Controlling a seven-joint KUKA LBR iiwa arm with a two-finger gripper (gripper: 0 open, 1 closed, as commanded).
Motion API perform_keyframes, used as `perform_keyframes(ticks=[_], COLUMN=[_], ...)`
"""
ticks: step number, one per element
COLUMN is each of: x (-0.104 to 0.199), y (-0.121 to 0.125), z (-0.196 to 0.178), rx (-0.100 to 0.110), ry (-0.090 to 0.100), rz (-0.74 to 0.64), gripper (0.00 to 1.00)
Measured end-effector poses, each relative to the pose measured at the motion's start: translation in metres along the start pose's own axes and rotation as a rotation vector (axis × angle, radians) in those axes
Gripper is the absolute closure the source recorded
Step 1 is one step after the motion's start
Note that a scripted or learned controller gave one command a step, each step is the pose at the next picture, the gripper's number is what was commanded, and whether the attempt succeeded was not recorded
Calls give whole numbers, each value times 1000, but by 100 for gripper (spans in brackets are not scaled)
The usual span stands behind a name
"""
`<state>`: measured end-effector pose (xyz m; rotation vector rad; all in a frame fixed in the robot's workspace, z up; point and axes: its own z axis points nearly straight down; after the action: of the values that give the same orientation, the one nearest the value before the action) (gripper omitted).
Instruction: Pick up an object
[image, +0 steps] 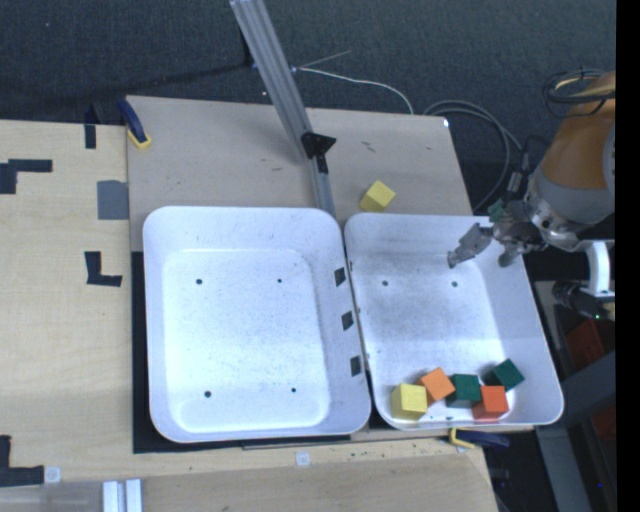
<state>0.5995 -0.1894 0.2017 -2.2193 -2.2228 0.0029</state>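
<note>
- Hand poised over the upper right part of the right bin, near its far right rim, at the end of the grey arm with the orange band.
- Two dark fingers spread apart, one reaching left toward the bin's middle, the other shorter toward the right rim; nothing between them.
- Clustered in the right bin's near right corner, well apart from the hand: a yellow cube, an orange cube, a green block, a red-orange cube and a dark green cube.
- Yellow cube leftmost, orange cube just beside it, green block touching the orange cube's right side, red-orange cube against the bin's front wall, dark green cube farthest back of the group.
- Left bin lying edge to edge with the right bin, dark clips along the shared rim.
- Another yellow cube resting on the table just beyond the right bin's far left corner.
- Slanted metal pole crossing the table toward the gap between the bins.
</note>
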Motion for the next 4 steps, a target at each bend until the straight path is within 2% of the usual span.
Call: perform_keyframes(ticks=[1,2,3,4], x=[75,124,93,94], y=[41,40,59,58], z=[-66,4,-31,-29], rx=[-10,6,-4,-1], ry=[3,3,-1,-1], rz=[-9,-4,2,0], gripper=[0,0,0,0])
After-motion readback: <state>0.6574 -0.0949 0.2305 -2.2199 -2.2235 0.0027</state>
